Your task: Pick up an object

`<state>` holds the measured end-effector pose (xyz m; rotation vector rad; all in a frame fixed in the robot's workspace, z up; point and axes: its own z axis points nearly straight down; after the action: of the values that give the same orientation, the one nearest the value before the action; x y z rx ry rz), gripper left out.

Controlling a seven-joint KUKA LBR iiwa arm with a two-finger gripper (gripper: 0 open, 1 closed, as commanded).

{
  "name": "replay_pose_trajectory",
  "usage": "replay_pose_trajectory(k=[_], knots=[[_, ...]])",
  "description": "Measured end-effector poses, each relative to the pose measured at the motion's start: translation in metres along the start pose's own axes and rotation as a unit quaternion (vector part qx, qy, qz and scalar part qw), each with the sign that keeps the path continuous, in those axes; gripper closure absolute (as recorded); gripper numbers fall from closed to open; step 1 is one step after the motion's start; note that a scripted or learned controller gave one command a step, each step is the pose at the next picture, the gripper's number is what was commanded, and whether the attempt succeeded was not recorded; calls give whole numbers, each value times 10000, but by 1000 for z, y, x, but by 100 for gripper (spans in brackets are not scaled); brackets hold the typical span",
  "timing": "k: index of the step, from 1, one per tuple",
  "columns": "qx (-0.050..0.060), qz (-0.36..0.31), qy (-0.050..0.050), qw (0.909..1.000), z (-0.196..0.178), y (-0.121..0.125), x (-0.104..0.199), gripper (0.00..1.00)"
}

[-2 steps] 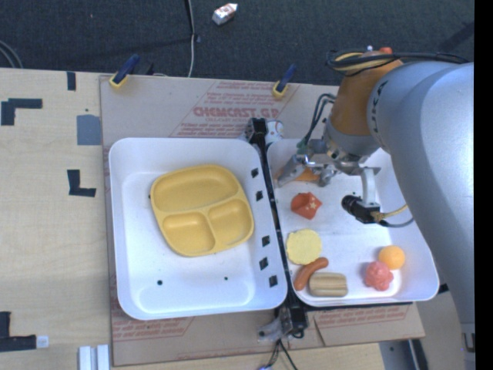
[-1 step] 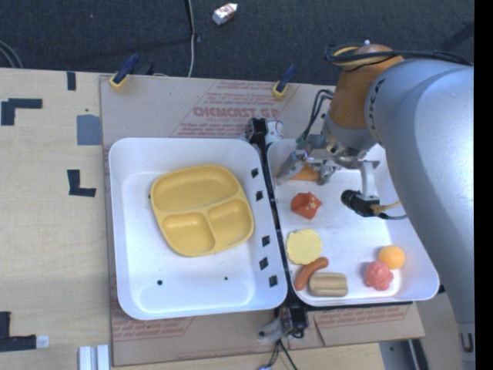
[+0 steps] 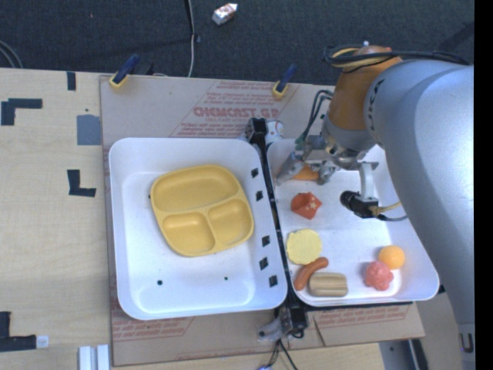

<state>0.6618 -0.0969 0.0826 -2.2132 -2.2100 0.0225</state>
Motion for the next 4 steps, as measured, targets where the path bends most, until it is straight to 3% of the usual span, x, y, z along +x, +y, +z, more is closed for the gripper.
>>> replay_pose_trajectory(k=[4], knots=[[-1, -6, 14, 10000, 0, 0, -1, 0]])
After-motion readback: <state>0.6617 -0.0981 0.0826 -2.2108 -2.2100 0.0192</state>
